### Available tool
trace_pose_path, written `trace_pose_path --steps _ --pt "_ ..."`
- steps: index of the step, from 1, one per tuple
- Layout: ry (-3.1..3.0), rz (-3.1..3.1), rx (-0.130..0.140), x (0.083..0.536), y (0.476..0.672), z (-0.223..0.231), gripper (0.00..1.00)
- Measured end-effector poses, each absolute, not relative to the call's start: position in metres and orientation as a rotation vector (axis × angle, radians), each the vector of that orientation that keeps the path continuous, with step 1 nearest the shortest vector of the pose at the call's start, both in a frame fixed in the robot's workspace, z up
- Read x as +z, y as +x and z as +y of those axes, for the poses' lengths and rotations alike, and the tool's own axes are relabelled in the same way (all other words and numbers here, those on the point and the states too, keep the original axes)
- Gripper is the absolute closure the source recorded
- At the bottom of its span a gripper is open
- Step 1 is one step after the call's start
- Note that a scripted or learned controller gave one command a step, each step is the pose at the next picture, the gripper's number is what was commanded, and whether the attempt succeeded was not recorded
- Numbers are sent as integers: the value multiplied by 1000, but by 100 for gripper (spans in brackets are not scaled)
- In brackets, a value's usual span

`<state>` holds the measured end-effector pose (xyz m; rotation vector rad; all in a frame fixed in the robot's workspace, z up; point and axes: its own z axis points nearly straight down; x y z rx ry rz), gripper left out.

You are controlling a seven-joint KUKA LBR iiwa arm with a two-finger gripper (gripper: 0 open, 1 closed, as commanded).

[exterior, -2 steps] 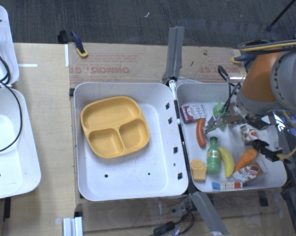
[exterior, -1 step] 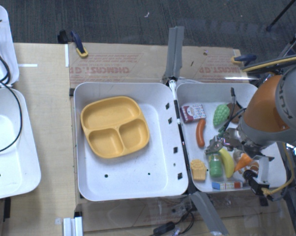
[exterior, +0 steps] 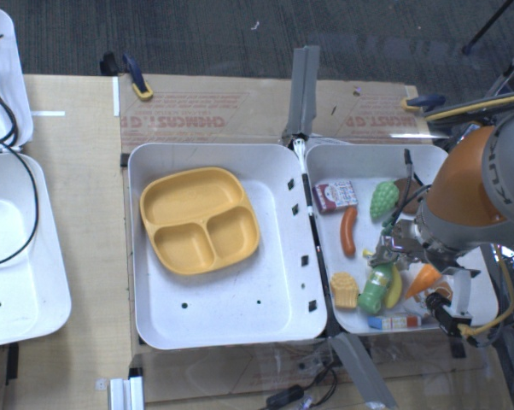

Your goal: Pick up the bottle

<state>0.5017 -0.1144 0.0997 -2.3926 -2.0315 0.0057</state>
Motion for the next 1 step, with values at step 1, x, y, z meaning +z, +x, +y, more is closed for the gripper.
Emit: trace_pose_path --steps 1 --pt "-2365 -2067 5 191 522 -49 100"
